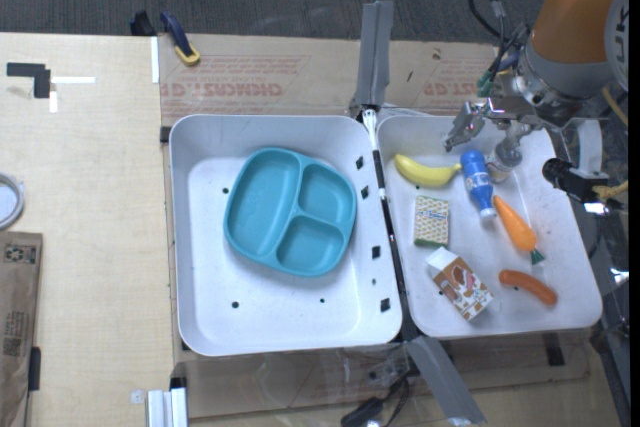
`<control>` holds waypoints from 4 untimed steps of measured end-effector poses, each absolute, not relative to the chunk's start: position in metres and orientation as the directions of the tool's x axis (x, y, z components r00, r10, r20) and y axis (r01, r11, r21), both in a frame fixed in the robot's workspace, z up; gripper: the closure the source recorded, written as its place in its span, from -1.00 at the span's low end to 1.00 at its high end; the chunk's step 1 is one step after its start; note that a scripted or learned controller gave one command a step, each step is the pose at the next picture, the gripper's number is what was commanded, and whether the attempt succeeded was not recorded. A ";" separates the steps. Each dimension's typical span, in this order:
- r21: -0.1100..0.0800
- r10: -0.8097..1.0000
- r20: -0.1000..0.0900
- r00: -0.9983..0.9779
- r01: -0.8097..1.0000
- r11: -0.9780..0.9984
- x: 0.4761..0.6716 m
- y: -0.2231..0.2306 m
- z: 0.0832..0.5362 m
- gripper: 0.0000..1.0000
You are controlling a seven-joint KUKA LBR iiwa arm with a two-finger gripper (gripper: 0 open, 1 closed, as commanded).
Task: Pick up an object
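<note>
Camera view, from my station: on the left I see a white bin [190, 245] holding a blue divided plate [290, 212], lying flat near its middle. The right bin [570, 310] holds the loose items. A banana [425, 171] lies near its back left corner, and a small green-and-white packet [432, 220] sits just in front of it. Nearer the front is a brown-and-white carton [461, 287]. A blue bottle [477, 181] lies just right of the banana, with a carrot [516, 226] beside it and a sausage [527, 286] near the front right. The gripper [487, 127] hangs over the back of this bin, fingers spread apart with nothing between them. The bottle lies just in front of the fingers, the banana to their left.
</note>
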State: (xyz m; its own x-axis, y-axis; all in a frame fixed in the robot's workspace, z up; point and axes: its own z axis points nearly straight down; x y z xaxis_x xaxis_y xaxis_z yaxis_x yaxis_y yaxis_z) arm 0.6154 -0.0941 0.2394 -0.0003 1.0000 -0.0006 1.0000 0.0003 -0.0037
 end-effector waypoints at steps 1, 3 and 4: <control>0.000 0.999 0.000 -0.037 0.999 0.037 0.612 -0.111 0.092 -1.00; -0.001 1.000 -0.001 -0.028 1.000 0.028 0.612 -0.114 0.110 1.00; 0.001 1.000 -0.002 0.011 1.000 -0.011 0.653 -0.100 0.237 1.00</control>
State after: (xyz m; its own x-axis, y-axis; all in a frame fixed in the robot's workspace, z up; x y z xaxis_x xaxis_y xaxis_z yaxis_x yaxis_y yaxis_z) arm 0.6534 -0.1003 0.2368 0.0113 0.9999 -0.0022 0.9999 -0.0113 0.0010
